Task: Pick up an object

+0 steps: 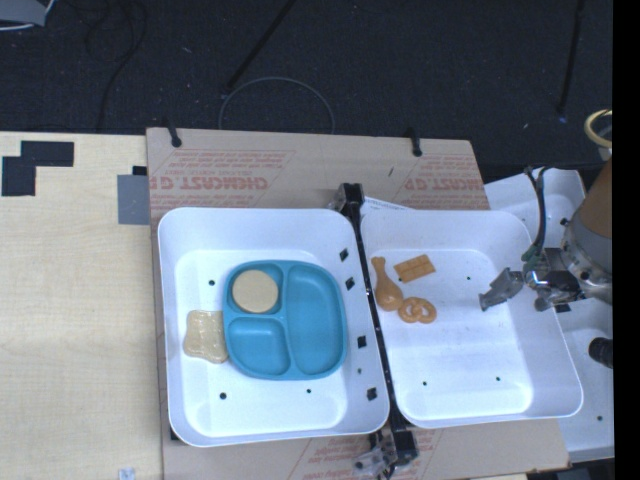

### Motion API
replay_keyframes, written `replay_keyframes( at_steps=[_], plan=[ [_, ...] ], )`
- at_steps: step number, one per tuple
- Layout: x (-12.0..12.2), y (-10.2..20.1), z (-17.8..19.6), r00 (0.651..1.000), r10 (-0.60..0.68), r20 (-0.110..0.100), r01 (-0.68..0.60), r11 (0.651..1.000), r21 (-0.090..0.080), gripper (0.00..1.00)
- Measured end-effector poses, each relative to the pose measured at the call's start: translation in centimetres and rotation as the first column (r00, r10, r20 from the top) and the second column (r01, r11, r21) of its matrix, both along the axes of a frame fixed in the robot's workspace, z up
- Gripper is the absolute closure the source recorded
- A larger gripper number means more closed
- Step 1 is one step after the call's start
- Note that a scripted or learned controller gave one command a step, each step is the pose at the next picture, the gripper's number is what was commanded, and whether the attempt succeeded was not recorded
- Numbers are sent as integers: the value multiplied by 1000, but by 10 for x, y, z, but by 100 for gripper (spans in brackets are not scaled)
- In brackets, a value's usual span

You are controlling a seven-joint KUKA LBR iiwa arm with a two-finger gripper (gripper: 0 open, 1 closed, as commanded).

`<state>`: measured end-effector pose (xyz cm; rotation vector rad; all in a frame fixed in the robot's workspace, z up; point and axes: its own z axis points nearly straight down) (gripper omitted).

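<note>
In the right bin (470, 388), near its left wall, three small tan pieces lie close together: a flat rectangular cracker-like piece (414, 267), a slim drumstick-shaped piece (385, 284) with a rounded end, and just below it a knotted pretzel shape (418, 311). All look like matte moulded toy food. The hand (497, 294) hangs over the right side of this bin, well apart from the three pieces; it is grey metal, and whether it is spread or pressed together cannot be told, with nothing visibly in it. The left bin (190, 258) carries a smooth blue plastic tray (300, 328) with three rounded compartments; a pale round biscuit-like disc (254, 290) sits in the upper left one. A lumpy cream-coloured piece (205, 335) lies just beside the tray's left edge. Both bins are shallow glossy white plastic, resting on printed brown cardboard (300, 173) on the pale wood-grain counter (70, 318).
</note>
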<state>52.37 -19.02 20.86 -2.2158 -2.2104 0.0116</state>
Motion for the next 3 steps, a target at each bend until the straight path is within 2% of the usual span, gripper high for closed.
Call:
replay_keyframes(
  at_steps=[1,3],
  plan=[
    [3,0,6,1000,2,13,-2,1000,-3,0],
    [3,-1,-84,1000,2,7,-2,1000,0,0]
  ],
)
